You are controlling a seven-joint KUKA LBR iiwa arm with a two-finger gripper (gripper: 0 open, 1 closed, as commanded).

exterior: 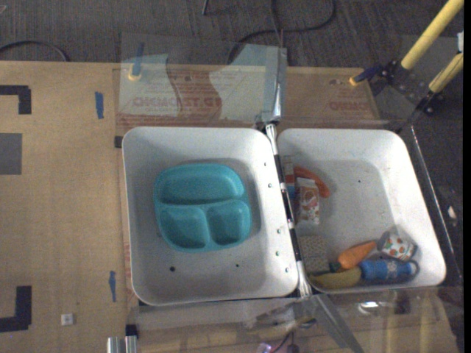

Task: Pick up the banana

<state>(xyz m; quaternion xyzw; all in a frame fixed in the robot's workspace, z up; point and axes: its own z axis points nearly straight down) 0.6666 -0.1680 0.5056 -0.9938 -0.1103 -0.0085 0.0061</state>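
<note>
Banana (337,278) along right bin's (416,160) front wall, bare floor behind

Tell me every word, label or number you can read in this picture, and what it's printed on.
None can be read for certain.
Cardboard sheet behind the left bin: a line of red print, seen under clear plastic, too blurred to read.
Cardboard behind the right bin: short red print, too blurred.
Small packet in the right bin: red and white label, too small to read.
</note>
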